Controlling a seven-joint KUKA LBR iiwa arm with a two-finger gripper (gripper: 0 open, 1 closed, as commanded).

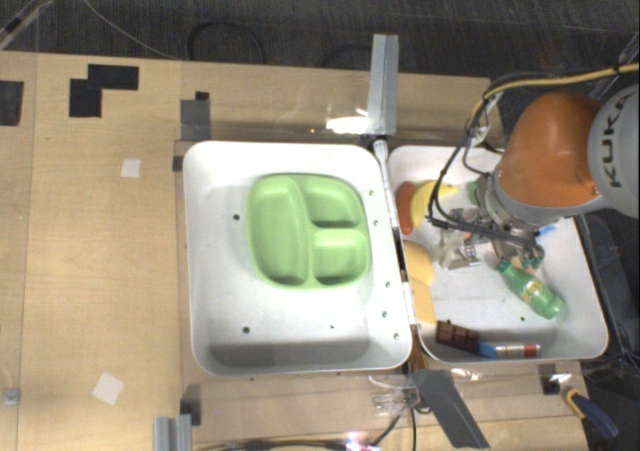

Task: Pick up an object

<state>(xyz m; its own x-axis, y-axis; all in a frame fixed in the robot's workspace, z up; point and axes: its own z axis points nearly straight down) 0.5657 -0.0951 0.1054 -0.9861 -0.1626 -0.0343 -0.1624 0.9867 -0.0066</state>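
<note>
My gripper point(470, 244) hangs over the middle of the right bin point(585, 334), under the grey arm's orange band. Its fingers are hidden among cables and the wrist body. A green bottle point(532, 291) lies just to its right on the bin floor. A yellow object point(428, 197) and a red-orange one point(407, 205) sit at the bin's upper left. Another yellow piece point(420, 274) rests against the left wall. A brown bar point(458, 337) and a thin marker-like stick point(512, 349) lie along the front wall.
The left bin point(215, 339) holds a green divided tray point(305, 229) upside or flat in its middle. A metal post point(383, 84) stands behind the wall between the bins. Wooden bench surface spreads to the left.
</note>
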